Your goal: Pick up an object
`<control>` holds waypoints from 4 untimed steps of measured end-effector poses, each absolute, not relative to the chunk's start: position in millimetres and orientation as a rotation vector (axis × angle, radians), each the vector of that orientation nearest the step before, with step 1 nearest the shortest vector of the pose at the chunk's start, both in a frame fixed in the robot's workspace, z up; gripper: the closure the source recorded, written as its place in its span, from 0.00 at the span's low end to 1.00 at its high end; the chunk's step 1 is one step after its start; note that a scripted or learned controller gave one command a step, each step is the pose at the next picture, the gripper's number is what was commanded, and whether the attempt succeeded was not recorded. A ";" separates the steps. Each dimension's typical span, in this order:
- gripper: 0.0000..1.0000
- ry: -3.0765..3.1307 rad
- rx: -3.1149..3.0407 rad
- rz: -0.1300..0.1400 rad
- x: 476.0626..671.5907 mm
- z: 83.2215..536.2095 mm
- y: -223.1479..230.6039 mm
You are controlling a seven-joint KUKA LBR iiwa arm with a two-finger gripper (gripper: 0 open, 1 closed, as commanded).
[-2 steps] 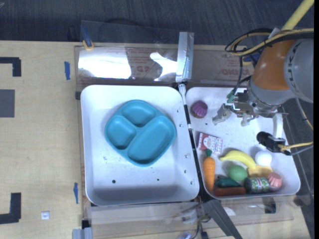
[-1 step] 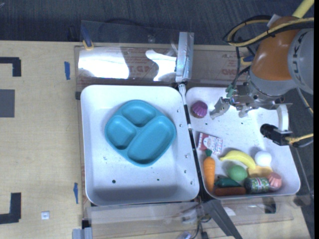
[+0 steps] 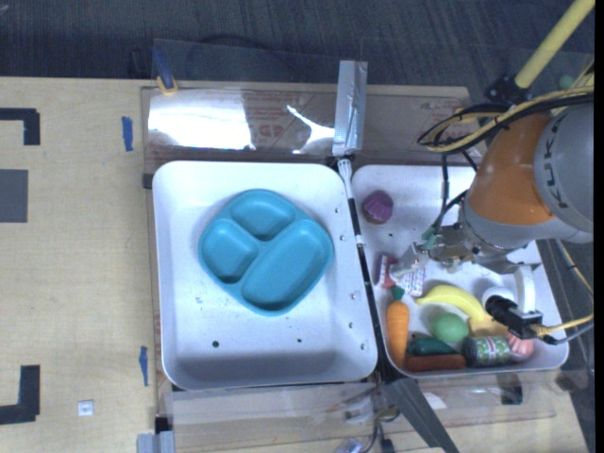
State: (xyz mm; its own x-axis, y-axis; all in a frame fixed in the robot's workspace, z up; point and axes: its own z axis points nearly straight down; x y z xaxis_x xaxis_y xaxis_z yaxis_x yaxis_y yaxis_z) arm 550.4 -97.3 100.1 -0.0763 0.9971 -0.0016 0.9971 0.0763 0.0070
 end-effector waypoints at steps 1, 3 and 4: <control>0.00 2.304 2.110 0.020 486.2 93.5 -141.4; 0.00 2.508 1.871 0.003 482.0 88.0 -100.1; 1.00 2.507 1.868 0.009 483.5 98.4 -98.6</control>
State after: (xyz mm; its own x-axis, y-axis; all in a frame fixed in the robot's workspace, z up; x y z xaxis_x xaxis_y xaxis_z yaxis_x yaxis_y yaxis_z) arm 483.5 -98.6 98.4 -0.2861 0.9582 -0.0091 0.9581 0.2862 0.0136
